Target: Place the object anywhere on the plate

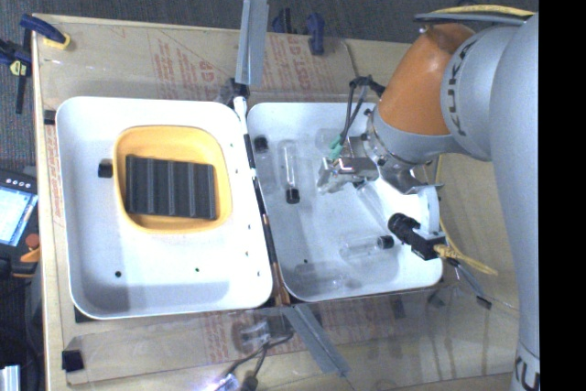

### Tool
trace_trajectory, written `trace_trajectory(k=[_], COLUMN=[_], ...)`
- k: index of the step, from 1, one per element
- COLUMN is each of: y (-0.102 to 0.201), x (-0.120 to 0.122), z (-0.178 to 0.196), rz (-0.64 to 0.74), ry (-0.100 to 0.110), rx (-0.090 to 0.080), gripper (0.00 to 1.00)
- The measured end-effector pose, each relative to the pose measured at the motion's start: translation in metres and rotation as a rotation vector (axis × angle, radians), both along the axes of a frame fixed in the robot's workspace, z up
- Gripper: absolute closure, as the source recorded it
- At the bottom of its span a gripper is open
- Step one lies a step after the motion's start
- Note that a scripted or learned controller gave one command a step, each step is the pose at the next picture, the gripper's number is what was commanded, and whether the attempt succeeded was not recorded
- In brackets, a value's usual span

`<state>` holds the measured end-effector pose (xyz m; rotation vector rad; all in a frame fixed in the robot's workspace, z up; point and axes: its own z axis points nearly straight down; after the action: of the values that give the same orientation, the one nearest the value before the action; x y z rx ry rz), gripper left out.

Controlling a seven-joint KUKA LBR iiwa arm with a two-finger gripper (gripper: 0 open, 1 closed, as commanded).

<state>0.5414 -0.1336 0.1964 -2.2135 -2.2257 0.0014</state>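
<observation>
At the left of the frame, the left bin (82, 270) holds a yellow plate (172, 176) with a dark ribbed insert on it. At the right centre, the gripper (341, 171) hangs over the right bin (316, 243); whether it is released or clenched, I cannot tell. A clear tube with a black cap (289, 171) lies in this bin, left of the gripper. A second clear tube (368, 245) lies lower right.
</observation>
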Motion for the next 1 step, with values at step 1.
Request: trace_trajectory(k=[1], y=[0.0444], x=[0.0354], z=[0.0989], rz=[0.198], ry=[-0.002], rx=[-0.001], gripper=[1.00])
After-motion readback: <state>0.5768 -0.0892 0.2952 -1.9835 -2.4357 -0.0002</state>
